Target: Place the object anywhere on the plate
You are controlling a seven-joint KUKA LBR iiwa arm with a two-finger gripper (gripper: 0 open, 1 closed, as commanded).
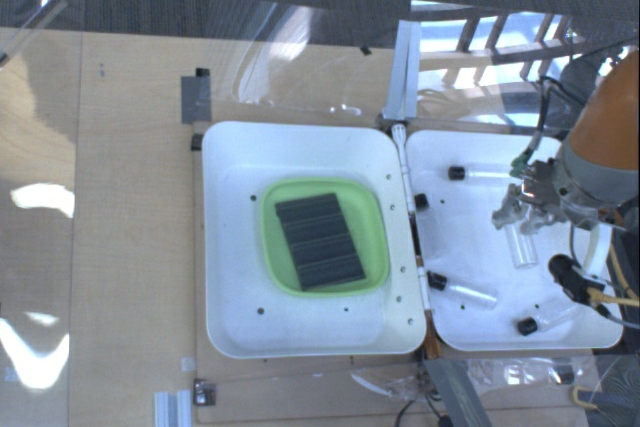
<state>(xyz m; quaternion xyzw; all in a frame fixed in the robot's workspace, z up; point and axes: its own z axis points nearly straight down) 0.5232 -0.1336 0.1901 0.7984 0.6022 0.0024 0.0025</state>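
Dark object (319,241) on plate (372,237), far from gripper (521,237)

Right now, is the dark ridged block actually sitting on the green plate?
Touching. The camera view shows the dark ridged block lying flat inside the green plate, with green rim showing on all sides and no gap or shadow under it.
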